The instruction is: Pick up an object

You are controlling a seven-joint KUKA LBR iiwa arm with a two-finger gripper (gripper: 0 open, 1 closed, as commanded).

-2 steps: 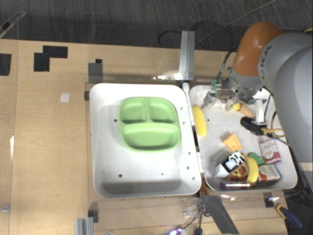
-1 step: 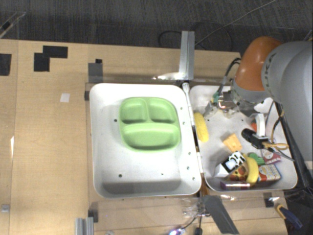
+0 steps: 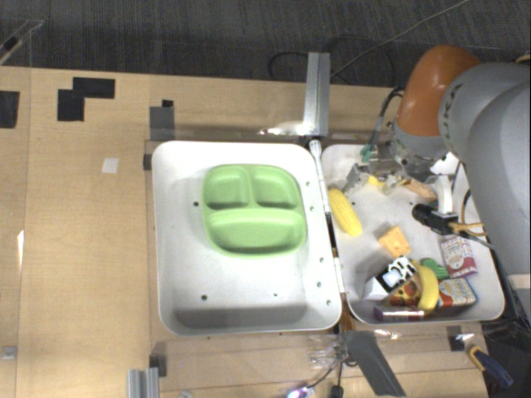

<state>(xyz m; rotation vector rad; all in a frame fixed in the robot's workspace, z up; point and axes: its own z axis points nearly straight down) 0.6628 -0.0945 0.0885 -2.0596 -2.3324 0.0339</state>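
The grey arm (image 3: 489, 139) is reaching in from the right, its bulky body covering the upper right corner of the right bin (image 3: 362, 309), with the orange band (image 3: 427, 89) sitting above the wrist. The wrist is bending down toward the back of that bin, and the gripper (image 3: 377, 172) is hanging low over its upper part, near the back wall. From this angle I cannot tell how the tool is set or whether it is gripping anything.

Just below and to the left of the gripper, an ear of corn (image 3: 343, 211) is lying at a slant along the bin's left wall. A yellow cheese wedge (image 3: 395, 240) is resting near the middle, and a banana (image 3: 427, 287) is lying among small packets (image 3: 458, 255) toward the front right.

The left bin (image 3: 174, 222) is holding a green divided plate (image 3: 253, 208), lying flat near its centre.
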